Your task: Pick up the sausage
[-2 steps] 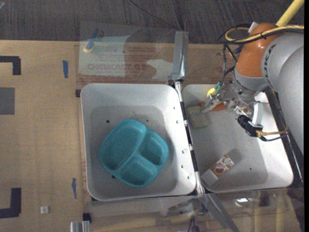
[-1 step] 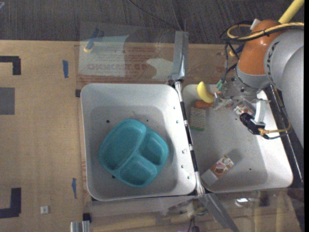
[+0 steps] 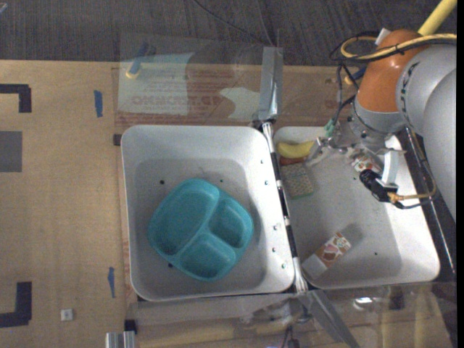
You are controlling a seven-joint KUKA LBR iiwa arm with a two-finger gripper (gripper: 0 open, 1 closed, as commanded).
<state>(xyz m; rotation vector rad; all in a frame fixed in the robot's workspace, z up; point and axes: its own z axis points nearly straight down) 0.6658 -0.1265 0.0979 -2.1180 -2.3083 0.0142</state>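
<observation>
A wooden bench [image 3: 65,194] carries two shallow white bins side by side as the grey KUKA arm [image 3: 428,85], orange-banded above the wrist, reaches in from the right. The left bin [image 3: 138,151] holds a teal divided plate [image 3: 201,228]. Over the far left corner of the right bin [image 3: 406,259], the gripper [image 3: 323,145] hangs just beside a yellow banana [image 3: 295,149]; whether it is released or clenched cannot be told. A thin reddish-brown piece touching the banana's near side looks to be the sausage [image 3: 291,162], though it is too small to be sure, with a ridged tan pad [image 3: 299,181] just below and a labelled grey packet [image 3: 332,249] well apart. The approach appears under way; next, the gripper must settle onto the sausage, clear of the banana and bin wall
</observation>
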